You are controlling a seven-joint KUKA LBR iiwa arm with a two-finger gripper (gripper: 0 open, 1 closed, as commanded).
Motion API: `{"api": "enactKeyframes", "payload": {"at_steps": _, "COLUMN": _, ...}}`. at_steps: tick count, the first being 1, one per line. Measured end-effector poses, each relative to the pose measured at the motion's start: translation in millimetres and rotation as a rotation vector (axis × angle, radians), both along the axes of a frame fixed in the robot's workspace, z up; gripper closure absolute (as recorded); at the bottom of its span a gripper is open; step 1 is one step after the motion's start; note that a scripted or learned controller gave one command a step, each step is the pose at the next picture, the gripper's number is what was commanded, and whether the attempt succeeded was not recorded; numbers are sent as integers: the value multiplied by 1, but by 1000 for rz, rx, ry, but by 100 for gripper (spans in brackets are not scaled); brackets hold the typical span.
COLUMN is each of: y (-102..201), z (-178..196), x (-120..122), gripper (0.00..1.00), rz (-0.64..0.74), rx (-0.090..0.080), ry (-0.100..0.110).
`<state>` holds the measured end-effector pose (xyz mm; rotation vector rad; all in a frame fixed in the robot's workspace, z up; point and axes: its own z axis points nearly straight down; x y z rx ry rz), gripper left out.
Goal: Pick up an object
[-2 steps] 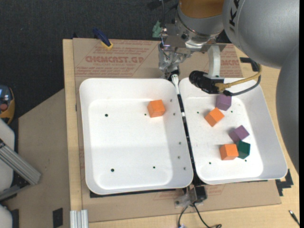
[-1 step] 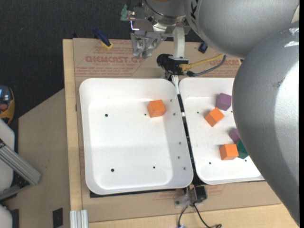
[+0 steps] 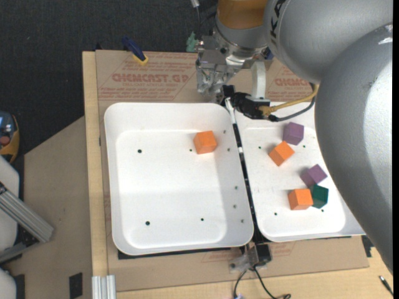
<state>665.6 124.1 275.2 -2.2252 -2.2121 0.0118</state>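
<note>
My gripper [image 3: 211,83] hung over the far rim of the left bin [image 3: 118,167], above the cardboard; open or closed, I could not tell. Nothing showed in it. Left bin: one orange cube [image 3: 205,142], near the far right corner. Right bin [image 3: 324,229]: two purple cubes [image 3: 293,132] [image 3: 313,174], two orange cubes [image 3: 281,153] [image 3: 300,199], one green cube [image 3: 320,195] touching the nearer orange.

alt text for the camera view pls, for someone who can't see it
The grey arm's tool sits above the far edge of the bench, beyond two white bins. The left bin contains one orange cube. The right bin contains two purple cubes, two orange cubes and a dark green cube.
</note>
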Motion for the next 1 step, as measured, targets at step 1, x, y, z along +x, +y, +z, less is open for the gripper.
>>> {"api": "enactKeyframes", "payload": {"at_steps": 1, "y": 85, "z": 15, "x": 0, "gripper": 100, "rz": 14, "rx": 7, "ry": -12}}
